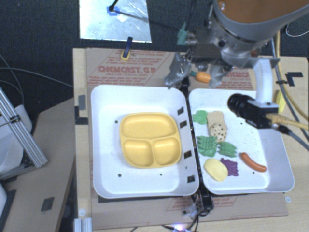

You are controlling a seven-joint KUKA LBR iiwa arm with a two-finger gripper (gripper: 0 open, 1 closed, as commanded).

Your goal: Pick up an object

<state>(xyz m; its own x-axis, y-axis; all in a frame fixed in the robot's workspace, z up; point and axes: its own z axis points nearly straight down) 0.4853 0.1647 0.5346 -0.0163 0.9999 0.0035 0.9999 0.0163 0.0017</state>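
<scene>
Upper part of the grey arm point(251, 13) with its orange band cut off by the top edge. Two-finger gripper point(195, 79) raised above the far rims of the bins, at the seam between them; fingers spread apart at a moderate width. Small orange object point(203, 76), rounded, possibly a toy carrot, seen between the fingers near the right one; contact too blurred to confirm a grip. Black cylindrical unit point(248, 109) mounted over the right white bin point(280, 173), hiding part of its floor.

In the right bin, well below the gripper: green leafy pieces point(208, 145), a tan speckled cracker-like piece point(217, 124), a yellow rounded piece point(215, 169), purple grapes point(231, 166), an orange-red sausage point(253, 162). In the left white bin point(104, 129): a yellow three-compartment plastic tray point(148, 139), lying flat.
</scene>
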